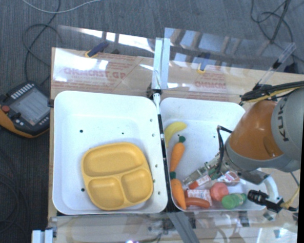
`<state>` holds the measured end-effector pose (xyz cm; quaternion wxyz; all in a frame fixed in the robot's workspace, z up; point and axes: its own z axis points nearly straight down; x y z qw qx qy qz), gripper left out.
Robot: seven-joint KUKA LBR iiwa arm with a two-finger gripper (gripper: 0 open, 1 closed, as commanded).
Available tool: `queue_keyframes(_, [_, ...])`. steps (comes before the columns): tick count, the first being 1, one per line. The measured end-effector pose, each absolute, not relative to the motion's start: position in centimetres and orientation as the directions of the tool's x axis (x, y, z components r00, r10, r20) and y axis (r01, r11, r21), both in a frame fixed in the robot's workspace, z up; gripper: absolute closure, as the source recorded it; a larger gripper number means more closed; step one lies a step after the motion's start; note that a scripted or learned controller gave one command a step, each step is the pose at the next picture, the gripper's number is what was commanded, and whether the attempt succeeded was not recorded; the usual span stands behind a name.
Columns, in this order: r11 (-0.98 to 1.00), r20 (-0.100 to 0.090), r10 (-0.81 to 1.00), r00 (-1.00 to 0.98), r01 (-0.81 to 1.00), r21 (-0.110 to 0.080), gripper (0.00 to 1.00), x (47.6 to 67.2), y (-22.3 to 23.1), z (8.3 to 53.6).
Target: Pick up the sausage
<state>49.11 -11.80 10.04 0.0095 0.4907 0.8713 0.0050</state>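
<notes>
Down in the near corner of the right bin (204, 112) lies the sausage (198, 202), reddish, between a carrot (178, 194) and a tomato (219, 191), with a green piece (232, 201) beyond. My gripper (204, 174) hangs just above it; whether it is open or closed I cannot tell. A second carrot (176, 155) and a banana (174, 130) lie farther back. A yellow divided plate (117, 175) sits in the left bin (91, 109).

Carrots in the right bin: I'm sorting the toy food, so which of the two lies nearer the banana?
The upper carrot, lying lengthwise with its green top almost at the banana. The other carrot sits at the bin's front edge, beside the sausage.
</notes>
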Motion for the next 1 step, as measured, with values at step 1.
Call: queue_keyframes(1, [0.268,0.001,0.963,-0.268,0.963,0.0,0.0,48.41,-12.14,12.15])
